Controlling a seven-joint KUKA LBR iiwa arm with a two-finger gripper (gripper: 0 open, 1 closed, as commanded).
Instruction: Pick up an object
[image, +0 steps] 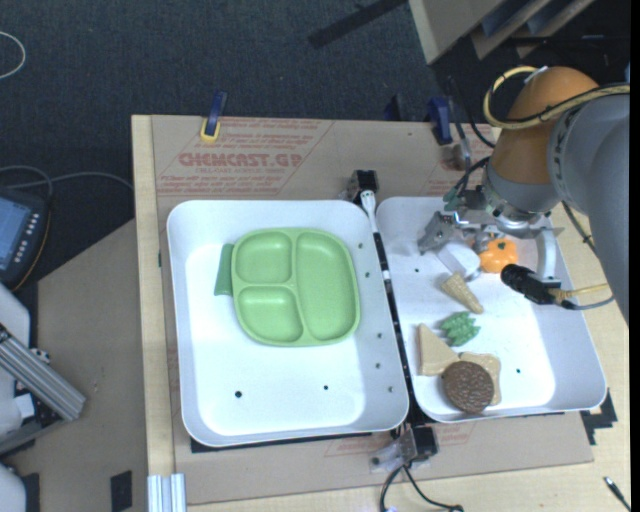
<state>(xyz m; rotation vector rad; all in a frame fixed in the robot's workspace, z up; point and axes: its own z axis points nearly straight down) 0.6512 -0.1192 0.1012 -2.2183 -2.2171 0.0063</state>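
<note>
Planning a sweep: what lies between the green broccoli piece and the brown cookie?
In the camera view, tan bread slices lie between broccoli piece and cookie.

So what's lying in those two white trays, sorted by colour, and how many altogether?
Green: 2, the divided plate and a small leafy piece
Orange: 1, a round fruit
Tan: 3, cone, wedge, slice
Brown: 1, cookie
Total: 7

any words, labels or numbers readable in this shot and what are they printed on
"CHEMCAST G P" reads in large red letters on the brown cardboard sheet under the two shallow white bins, above the left one; the last letters are uncertain.
Smaller red lines above and below it on the same cardboard are too blurred to read.
No other readable text.
</note>
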